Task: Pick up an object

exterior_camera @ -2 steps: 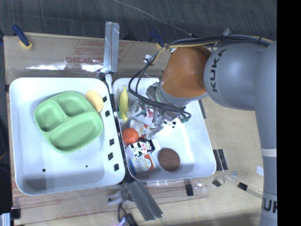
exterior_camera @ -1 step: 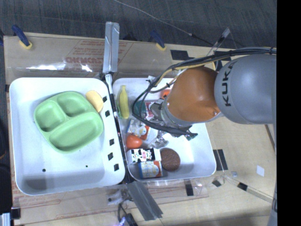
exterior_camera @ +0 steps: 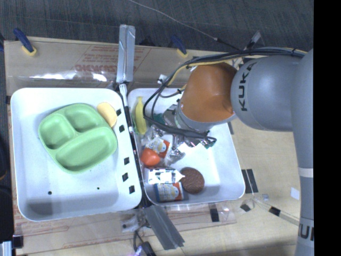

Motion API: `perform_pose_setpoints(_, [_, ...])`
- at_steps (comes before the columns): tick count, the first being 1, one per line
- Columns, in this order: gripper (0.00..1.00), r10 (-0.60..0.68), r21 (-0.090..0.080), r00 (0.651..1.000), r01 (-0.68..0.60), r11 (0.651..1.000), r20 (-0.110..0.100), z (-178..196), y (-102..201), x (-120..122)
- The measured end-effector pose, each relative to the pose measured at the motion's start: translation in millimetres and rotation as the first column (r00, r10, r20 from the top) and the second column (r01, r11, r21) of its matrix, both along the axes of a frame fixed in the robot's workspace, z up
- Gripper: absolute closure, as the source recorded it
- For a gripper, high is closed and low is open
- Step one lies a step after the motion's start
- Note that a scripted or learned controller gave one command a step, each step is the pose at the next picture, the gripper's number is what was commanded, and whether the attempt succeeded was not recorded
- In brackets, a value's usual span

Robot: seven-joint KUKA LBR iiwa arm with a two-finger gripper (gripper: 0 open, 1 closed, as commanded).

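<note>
Looking down into the right bin [exterior_camera: 226, 167], I saw the tool [exterior_camera: 176, 152] hanging among the clutter with the tomato [exterior_camera: 151, 157] just to its left, nearer the divider, though I could not tell its grip state.

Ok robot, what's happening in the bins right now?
Tool down in right bin, grip unclear. Tomato beside it, not lifted. Banana, cookie and carton crowd close.
</note>
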State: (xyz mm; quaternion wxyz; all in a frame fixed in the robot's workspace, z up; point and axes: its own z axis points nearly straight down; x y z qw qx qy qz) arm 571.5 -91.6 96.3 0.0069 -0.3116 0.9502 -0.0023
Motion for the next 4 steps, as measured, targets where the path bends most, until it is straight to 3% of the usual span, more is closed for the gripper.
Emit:
perform_pose_setpoints(1, [0.0,0.016,-0.008,1.0,-0.016,1.0,0.006,3,-56,-72])
perform_pose_setpoints(2, [0.0,0.011,-0.017,1.0,-0.011,1.0,-0.008,0,-11,-73])
perform_pose_setpoints(3, [0.0,0.0,-0.001,1.0,0.0,1.0,-0.012,-3,-6,-26])
perform_pose_setpoints(4, [1.0,0.005,0.0,1.0,-0.005,1.0,-0.01,7,-4,-25])
